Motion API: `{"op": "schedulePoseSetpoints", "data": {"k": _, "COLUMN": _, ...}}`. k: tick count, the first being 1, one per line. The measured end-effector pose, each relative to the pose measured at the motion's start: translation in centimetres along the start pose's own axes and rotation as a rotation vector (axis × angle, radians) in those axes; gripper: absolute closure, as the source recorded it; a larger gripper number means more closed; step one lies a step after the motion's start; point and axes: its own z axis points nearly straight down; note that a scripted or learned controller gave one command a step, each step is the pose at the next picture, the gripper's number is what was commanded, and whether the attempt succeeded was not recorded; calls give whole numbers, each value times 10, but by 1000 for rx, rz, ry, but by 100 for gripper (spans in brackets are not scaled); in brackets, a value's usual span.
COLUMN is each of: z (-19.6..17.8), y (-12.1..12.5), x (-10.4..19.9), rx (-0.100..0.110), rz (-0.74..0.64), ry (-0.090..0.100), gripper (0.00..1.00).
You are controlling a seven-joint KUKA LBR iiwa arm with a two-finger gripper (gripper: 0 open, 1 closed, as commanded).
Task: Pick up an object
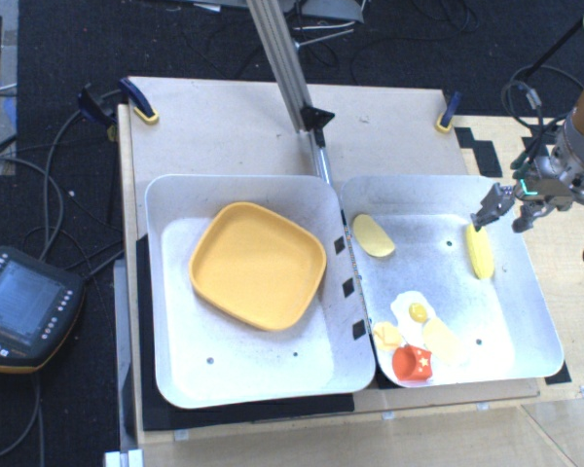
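1. My gripper (507,212) hangs at the 3 o'clock edge of the scene, over the far-right rim of the right bin (526,290). Its 2 dark fingers are spread apart with nothing between them.
2. The nearest object is a yellow banana (480,250), lying lengthwise just below my left fingertip, toward 7 o'clock from the gripper. Whether that fingertip touches the banana's top end, I cannot tell.
3. A pale yellow oval piece (374,235) lies at the right bin's 10 o'clock corner, close to the divider between the 2 bins.
4. At the right bin's 6 o'clock edge sits a cluster: a fried-egg toy (416,311), a small yellow wedge (387,336), a cream-coloured piece (442,341) and a red item (412,362), all touching or nearly so.
5. The left bin (175,358) holds 1 orange square plate (258,265), lying flat near its centre, well apart from my gripper.
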Motion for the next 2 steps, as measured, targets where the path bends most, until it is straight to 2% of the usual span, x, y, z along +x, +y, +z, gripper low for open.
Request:
{"op": "schedulePoseSetpoints", "data": {"k": 1, "z": 0, "y": 0, "x": 0, "rx": 0, "rz": 0, "ry": 0, "gripper": 0}}
{"op": "schedulePoseSetpoints", "data": {"k": 2, "z": 51, "y": 9, "x": 2, "rx": 4, "rz": -1, "ry": 1, "gripper": 0}}
